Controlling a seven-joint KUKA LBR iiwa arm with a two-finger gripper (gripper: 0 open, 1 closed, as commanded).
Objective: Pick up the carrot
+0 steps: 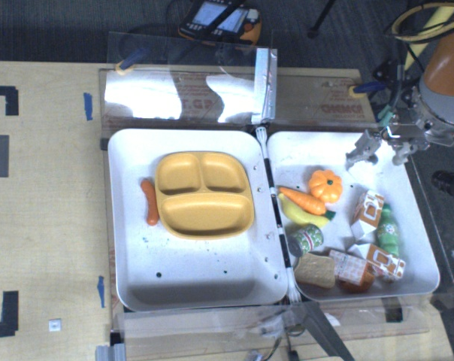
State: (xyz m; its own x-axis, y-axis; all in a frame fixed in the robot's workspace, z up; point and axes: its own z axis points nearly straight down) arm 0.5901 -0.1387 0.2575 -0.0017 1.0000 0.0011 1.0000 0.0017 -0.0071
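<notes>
The carrot (303, 200) lies in the right bin (426, 273), near its left wall, just beside a little pumpkin (326, 186). The gripper (380, 150) hangs well apart, over the bin's far right corner, fingers spread and holding nothing

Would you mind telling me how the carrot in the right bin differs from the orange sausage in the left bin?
The carrot tapers to a point and has a green end; the sausage is blunt and uniform. The carrot lies slanted among other food, touching the banana; the sausage lies alone, nearly upright in view, beside the yellow tray. Both are orange and elongated.
</notes>
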